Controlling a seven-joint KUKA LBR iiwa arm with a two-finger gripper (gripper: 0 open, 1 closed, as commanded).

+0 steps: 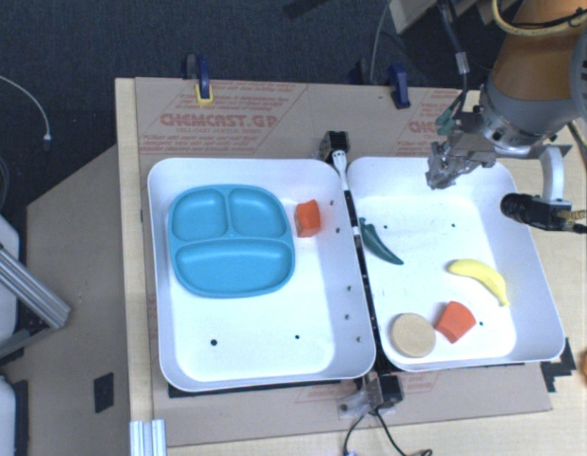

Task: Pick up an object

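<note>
Gripper point(452, 171) hangs at the right bin's point(521, 345) twelve o'clock, finger state impossible to tell; the banana point(480, 277) at four o'clock looks light, smooth, curved — grab mid-body

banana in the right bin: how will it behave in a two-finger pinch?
The banana looks smooth and glossy, so it may slip. Its curved, tapering body lies flat and would probably pivot rather than roll if nudged. It looks like a light toy, likely rigid.
</note>
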